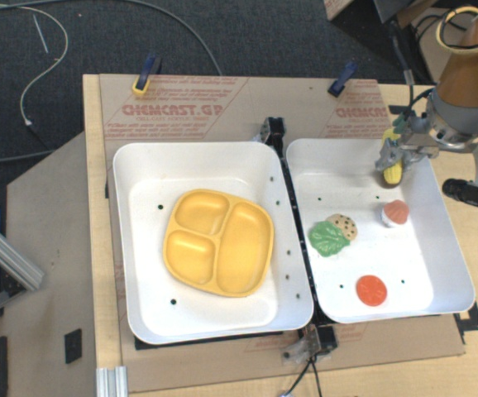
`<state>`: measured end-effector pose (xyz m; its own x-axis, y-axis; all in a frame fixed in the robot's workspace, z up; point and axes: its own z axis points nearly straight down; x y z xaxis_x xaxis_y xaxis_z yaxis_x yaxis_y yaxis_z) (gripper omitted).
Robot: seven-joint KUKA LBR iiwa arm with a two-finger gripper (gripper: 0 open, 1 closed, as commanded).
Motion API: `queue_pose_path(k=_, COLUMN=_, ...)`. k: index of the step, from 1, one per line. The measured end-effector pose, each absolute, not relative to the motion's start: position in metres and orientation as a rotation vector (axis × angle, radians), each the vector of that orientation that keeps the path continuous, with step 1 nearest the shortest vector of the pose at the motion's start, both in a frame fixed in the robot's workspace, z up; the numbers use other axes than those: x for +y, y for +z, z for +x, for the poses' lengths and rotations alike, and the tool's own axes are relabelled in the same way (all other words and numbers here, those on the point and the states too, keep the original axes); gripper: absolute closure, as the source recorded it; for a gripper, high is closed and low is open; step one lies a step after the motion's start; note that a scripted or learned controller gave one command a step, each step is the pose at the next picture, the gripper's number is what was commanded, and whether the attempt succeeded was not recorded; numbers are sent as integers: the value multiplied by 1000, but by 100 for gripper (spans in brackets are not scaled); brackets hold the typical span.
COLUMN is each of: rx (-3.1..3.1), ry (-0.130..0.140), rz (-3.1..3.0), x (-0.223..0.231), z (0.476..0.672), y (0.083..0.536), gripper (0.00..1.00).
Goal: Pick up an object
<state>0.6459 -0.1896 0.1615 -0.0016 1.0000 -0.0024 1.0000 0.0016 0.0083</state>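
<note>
Yellow piece [392, 173] sits at the tip of the tool [394, 162], in the far part of the right bin [446, 246]; whether the tool is apart or clamped on it, cannot tell. Nearby in that bin: a red-and-white item [395, 213] just in front, a green toy [328, 239] touching a cookie [343, 227], a red disc [371, 290] near the front. Left bin [140, 222] holds a yellow divided plate [219, 242].
</note>
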Motion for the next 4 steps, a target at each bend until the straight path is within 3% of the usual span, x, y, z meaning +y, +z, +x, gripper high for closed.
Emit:
queue_pose_path(k=1, rx=2218, ry=6, rz=2214, x=-190, z=648, y=217, gripper=100)
queue_pose_path(k=4, rx=2232, ry=0, rz=2217, x=-20, z=636, y=220, gripper=100)
